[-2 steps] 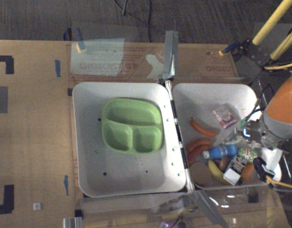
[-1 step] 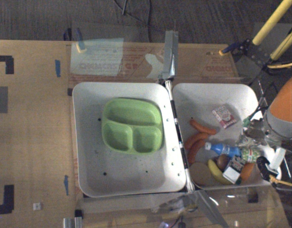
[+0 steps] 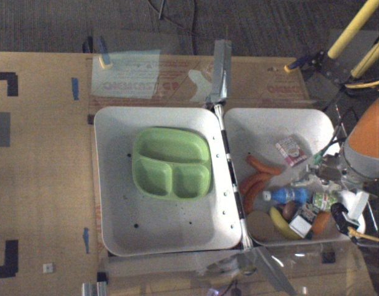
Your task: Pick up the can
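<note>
Cardboard is covering the bench (image 3: pixel 41 165), and two white bins are sitting on it side by side. The left bin (image 3: pixel 115 227) is holding a green tray (image 3: pixel 172 163) with three compartments. The right bin (image 3: pixel 251 128) is carrying a crowded heap along its near and right sides.

In that heap, near the bin's right wall, the can (image 3: pixel 325 200) is lying as a short thing with a white and green label and a spot of red. It is sitting just right of a blue bottle (image 3: pixel 288 195) and just above a dark carton (image 3: pixel 304 221). Its ends and its full outline are proving hard to make out, since the neighbours are crowding it and the picture is blurring there.

The arm (image 3: pixel 366 143) is reaching in from the right, its orange band being cut off by the frame edge. The gripper (image 3: pixel 320 171) is hanging over the heap, just above the can and apart from it as far as the view is showing. Whether it is released or clenched cannot be told, because its metal parts are merging with the clutter beneath.

A banana (image 3: pixel 281 224), a brown disc (image 3: pixel 260 225), some orange-red sticks (image 3: pixel 258 176) and a pink box (image 3: pixel 291 150) are also lying in the right bin.
</note>
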Controlling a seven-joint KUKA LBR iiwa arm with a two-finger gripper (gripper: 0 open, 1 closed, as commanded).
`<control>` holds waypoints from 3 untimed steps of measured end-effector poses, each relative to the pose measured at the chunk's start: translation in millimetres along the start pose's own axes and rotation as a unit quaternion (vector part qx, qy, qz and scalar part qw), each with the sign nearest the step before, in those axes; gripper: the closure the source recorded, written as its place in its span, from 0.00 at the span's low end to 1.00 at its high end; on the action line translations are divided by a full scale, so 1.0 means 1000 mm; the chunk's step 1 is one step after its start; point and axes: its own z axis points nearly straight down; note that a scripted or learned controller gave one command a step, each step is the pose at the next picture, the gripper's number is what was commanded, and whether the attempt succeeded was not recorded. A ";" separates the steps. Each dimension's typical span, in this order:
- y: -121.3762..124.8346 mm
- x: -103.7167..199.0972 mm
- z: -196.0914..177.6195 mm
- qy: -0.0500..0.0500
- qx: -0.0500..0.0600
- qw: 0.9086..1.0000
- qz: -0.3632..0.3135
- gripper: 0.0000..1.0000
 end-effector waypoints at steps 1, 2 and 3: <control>0.001 -0.002 -0.009 -0.002 -0.001 1.000 0.001 1.00; 0.025 0.051 -0.173 -0.009 -0.001 0.995 0.104 1.00; 0.034 0.074 -0.163 -0.009 -0.001 0.988 0.153 1.00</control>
